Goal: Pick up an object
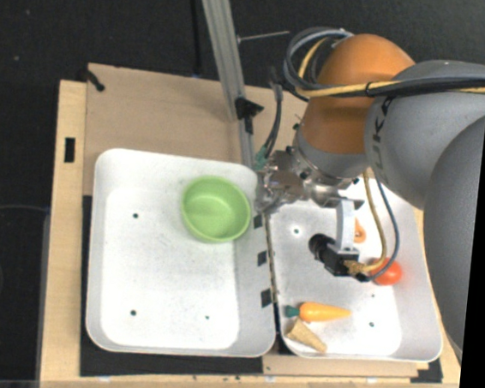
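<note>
2 shallow white plastic bins sit side by side on the bench: the left bin [110,304] and the right bin [408,335]. The left bin holds 1 round light-green plastic bowl [215,209], upright, in its upper right corner. The right bin holds 3 things: 1 orange toy carrot with a green tip [323,312] lying on its side near the front edge, 1 tan wedge-shaped piece [307,335] just in front of the carrot, and 1 red-orange round ball [388,271] toward the right, partly hidden by cabling. The grey arm's gripper [270,192] hangs over the seam between the 2 bins, just beside the bowl's right rim. Whether it is open or closed, or touching the bowl, cannot be told.
</note>
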Motion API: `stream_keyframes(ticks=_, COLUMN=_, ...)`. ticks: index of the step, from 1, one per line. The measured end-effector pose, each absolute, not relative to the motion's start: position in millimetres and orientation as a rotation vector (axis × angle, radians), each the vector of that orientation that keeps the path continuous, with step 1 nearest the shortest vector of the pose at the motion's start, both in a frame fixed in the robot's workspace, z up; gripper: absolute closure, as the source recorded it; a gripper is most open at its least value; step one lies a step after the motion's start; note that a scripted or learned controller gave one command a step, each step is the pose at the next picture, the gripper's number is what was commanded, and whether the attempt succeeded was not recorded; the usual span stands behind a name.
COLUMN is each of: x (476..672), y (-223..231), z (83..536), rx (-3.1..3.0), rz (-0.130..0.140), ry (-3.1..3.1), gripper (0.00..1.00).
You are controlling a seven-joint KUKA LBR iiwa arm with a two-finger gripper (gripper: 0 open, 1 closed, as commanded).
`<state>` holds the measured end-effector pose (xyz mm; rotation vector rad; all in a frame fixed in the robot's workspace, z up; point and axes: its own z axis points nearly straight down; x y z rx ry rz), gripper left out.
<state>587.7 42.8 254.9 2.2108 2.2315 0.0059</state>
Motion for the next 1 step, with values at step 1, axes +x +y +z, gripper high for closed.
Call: stream_keyframes(ticks=1, x=593.4, y=84.7, z=252.2, rx=2.218, rz=0.001, ry=2.225, gripper=1.00)
